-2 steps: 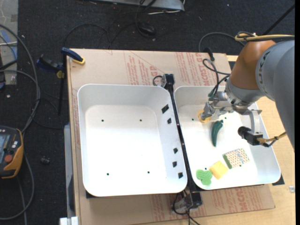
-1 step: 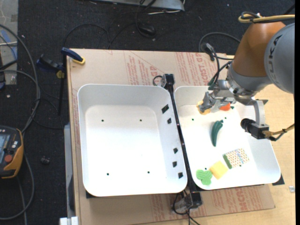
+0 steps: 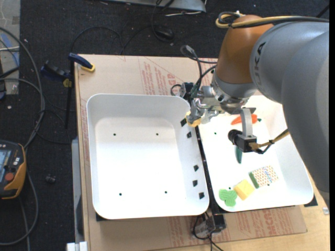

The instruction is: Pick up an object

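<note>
My gripper (image 3: 198, 115) hangs over the far left corner of the right bin (image 3: 293, 192), close to the rim shared with the left bin (image 3: 99, 156). Its tip is small and partly hidden by the wrist. In the right bin an orange carrot-shaped piece (image 3: 245, 119) lies just right of the gripper. A dark green piece (image 3: 239, 153) lies below it. At the near edge sit a yellow block (image 3: 244, 189), a bright green piece (image 3: 227, 196) and a patterned white packet (image 3: 265, 175).
The grey arm with its orange band (image 3: 241, 46) covers the right bin's far right part. Both bins rest on a cardboard sheet (image 3: 136, 69). A blue and yellow clamp (image 3: 81, 63) sits at the sheet's far left corner.
</note>
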{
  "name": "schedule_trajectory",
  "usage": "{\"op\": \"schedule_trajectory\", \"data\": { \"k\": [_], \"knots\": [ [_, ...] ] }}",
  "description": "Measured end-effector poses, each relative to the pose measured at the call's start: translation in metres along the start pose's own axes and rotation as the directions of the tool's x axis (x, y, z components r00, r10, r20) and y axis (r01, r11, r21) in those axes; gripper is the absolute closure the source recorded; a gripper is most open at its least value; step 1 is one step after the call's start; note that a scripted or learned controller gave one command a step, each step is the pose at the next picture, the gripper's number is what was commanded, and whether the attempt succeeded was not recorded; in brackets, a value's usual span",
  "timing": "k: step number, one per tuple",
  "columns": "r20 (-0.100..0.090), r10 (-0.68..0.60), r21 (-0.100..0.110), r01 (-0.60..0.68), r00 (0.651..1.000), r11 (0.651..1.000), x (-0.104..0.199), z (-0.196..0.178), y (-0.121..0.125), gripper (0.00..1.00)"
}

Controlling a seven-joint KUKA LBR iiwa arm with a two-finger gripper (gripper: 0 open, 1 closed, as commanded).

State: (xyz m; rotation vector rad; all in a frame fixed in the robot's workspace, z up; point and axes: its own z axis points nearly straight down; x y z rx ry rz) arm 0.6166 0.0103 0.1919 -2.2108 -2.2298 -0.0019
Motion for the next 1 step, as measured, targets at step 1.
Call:
{"op": "schedule_trajectory", "data": {
  "k": [1],
  "knots": [
    [0.000, 0.002, 0.000, -0.002, 1.000, 1.000, 0.0784, -0.0002, -0.0025, 1.00]
  ]
}}
